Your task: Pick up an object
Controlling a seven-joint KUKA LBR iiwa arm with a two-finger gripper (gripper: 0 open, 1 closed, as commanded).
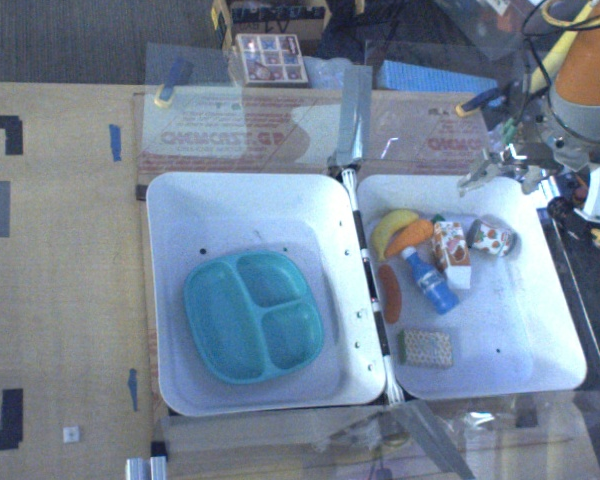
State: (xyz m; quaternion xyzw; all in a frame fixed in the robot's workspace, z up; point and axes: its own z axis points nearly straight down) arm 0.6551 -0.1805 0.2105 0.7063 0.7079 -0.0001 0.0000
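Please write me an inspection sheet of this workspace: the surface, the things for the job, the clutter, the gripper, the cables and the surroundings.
Surface: wooden bench with blue tape marks; two white bins, left bin and right bin, side by side.
Job's things: in the right bin, a banana, carrot, blue bottle, small carton, printed cup, orange sausage-shaped item, speckled sponge.
Clutter: teal divided plate in the left bin.
Gripper: gripper above the right bin's far edge, holding nothing.
Cables: yellow and black cables near the arm.
Surroundings: cardboard box and clear panels behind the bins.
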